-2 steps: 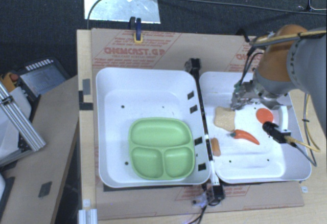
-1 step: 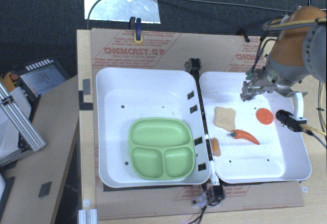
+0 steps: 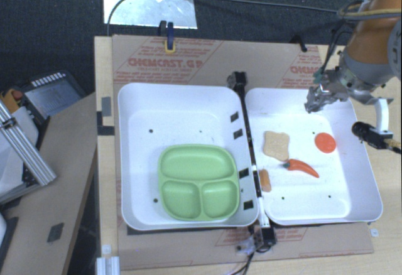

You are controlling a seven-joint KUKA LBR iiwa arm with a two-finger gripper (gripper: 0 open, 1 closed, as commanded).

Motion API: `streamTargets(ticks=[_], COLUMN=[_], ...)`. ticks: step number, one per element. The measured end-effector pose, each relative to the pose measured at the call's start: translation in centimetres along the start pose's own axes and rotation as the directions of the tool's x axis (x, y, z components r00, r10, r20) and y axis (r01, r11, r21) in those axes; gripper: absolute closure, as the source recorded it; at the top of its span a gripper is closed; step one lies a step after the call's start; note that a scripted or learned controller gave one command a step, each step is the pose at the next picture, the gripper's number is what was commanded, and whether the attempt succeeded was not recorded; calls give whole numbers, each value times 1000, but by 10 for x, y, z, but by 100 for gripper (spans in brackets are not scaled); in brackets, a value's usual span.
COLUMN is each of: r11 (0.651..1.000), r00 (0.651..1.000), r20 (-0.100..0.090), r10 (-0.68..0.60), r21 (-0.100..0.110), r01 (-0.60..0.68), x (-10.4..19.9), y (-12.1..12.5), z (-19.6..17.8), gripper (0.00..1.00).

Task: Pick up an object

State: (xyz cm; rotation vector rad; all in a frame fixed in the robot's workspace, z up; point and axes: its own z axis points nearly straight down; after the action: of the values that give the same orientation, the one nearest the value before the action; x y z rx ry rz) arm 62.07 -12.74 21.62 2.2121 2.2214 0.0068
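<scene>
In the right bin lie a tan slice of bread, an orange-red round slice, a red-orange chili pepper and a small brown sausage-like piece by the left wall. My gripper hangs over the far part of the right bin, above and behind the round slice, apart from all the objects. I see nothing between its fingers.
The left bin holds a green three-compartment plate at its front. A black divider with clips runs between the bins. Cardboard lies under both bins. Grey equipment stands at the left edge.
</scene>
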Motion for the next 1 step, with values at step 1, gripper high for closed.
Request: streamTargets(ticks=[1], r11=[1000], r00=[1000], r20=[-3], r10=[-4], r21=[5], r01=[4], x=[47], y=[-11], z=[-12], gripper=[100])
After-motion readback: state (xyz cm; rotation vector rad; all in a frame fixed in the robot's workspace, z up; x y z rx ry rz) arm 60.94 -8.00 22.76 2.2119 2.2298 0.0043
